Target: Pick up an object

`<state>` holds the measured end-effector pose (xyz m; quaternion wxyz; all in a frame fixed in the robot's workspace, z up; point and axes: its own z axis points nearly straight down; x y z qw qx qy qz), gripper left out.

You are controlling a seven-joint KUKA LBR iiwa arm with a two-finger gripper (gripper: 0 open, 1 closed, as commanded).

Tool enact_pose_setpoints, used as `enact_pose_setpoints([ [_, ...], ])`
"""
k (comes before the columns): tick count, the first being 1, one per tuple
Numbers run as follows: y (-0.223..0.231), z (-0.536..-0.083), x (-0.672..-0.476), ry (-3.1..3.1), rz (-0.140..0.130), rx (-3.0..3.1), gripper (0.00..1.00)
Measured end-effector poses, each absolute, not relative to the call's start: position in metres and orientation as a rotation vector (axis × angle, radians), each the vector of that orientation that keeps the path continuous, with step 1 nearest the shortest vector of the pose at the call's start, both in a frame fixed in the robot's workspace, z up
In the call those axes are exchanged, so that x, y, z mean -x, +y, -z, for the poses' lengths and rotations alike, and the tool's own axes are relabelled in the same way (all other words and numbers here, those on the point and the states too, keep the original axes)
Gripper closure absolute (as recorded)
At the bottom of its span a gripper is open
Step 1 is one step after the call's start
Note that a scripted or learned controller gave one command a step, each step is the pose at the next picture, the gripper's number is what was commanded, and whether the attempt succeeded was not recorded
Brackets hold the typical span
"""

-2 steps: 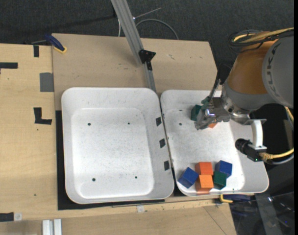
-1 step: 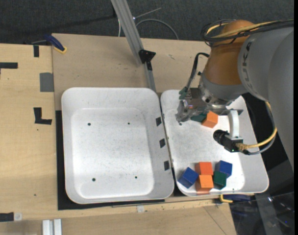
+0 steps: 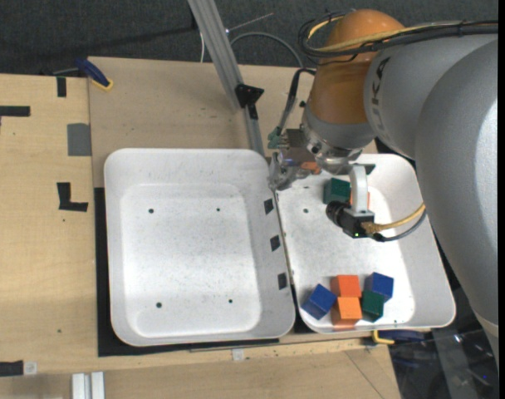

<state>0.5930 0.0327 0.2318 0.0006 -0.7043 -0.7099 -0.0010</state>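
Two white bins sit side by side on the bench (image 3: 36, 223). My tool (image 3: 279, 171) hovers at the right bin's (image 3: 402, 223) upper-left corner; whether it is apart or together, I cannot tell. A green block (image 3: 336, 191) lies nearby. Blue (image 3: 319, 300), orange (image 3: 348, 286) and dark green (image 3: 372, 305) blocks cluster at the near edge.

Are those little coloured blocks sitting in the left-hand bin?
No, the blocks lie clustered at the near end of the right bin, beside the left bin.
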Motion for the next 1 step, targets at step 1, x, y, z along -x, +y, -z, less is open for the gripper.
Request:
enact_pose_setpoints([
  [1, 0.0795, -0.2402, -0.6177, -2.228, 0.003, 2.213, 1.00],
])
